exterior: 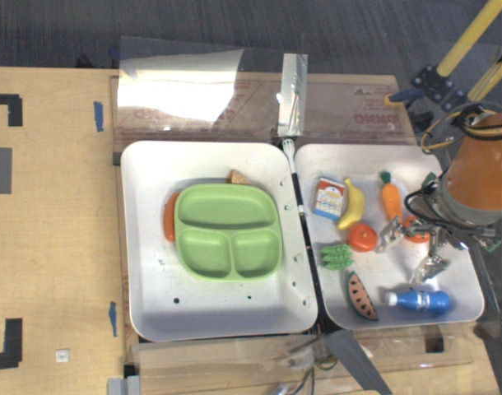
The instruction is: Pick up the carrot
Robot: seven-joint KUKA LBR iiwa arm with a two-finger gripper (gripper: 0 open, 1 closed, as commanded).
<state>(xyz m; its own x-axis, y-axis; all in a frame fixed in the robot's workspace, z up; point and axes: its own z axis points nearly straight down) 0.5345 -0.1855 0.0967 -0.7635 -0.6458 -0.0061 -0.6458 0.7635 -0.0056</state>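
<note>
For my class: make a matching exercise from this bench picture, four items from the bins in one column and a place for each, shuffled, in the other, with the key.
Items:
1. carrot
2. green tray
3. blue bottle
4. watermelon slice

Places:
A. in the left bin
B. near the far rim of the right bin, right of the banana
C. near the front rim of the right bin, on the arm's side
D. near the front of the right bin, left of the bottle

Pairs: 1-B, 2-A, 3-C, 4-D
</note>
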